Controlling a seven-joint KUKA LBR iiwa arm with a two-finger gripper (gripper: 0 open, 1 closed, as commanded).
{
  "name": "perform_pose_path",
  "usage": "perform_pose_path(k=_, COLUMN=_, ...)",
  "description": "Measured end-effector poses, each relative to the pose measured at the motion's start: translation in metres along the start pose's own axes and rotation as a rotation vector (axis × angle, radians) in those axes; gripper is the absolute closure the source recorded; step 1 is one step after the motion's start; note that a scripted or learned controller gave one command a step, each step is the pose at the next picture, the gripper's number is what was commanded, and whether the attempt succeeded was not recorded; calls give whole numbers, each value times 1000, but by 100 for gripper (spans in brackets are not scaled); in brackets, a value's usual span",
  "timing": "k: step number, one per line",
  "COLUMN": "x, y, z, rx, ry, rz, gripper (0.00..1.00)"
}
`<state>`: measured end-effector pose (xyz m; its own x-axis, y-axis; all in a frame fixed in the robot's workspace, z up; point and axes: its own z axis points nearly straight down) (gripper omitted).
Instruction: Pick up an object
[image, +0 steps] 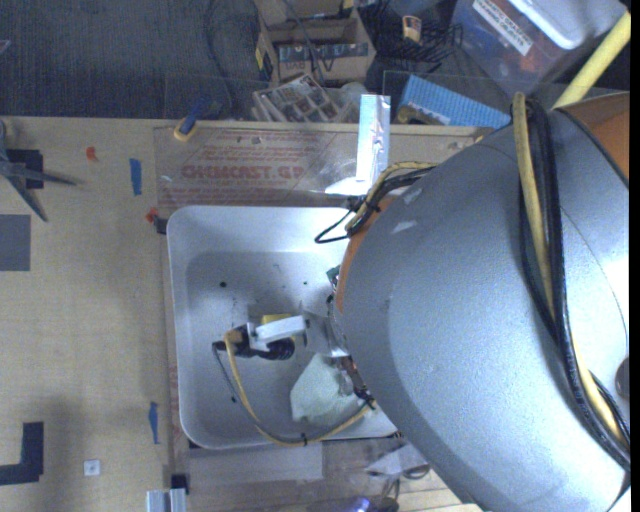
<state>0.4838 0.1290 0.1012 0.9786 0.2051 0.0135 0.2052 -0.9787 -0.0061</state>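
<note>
From my seat, the big grey rounded metal arm (470, 320) fills the right of the camera view, reaching in and leaning down and to the left. A black cable and a yellow cable (535, 230) run along its shell. I can't make out the jaws behind its bulk.

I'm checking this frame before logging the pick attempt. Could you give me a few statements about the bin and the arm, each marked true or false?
1. The arm covers the right part of the view. True.
2. A pale crumpled item lies in the white bin. True.
3. The white bin sits on a bare metal floor. False: it sits on a wooden bench.
4. A yellowish cable curves along the bin's bottom. True.
5. The crumpled item hangs in the air. False: it rests on the bin floor.
</note>
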Motion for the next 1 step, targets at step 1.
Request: perform_pose_path(k=1, x=-1, y=-21, z=-2, rx=-6, ry=-15, rz=-2, gripper=100)
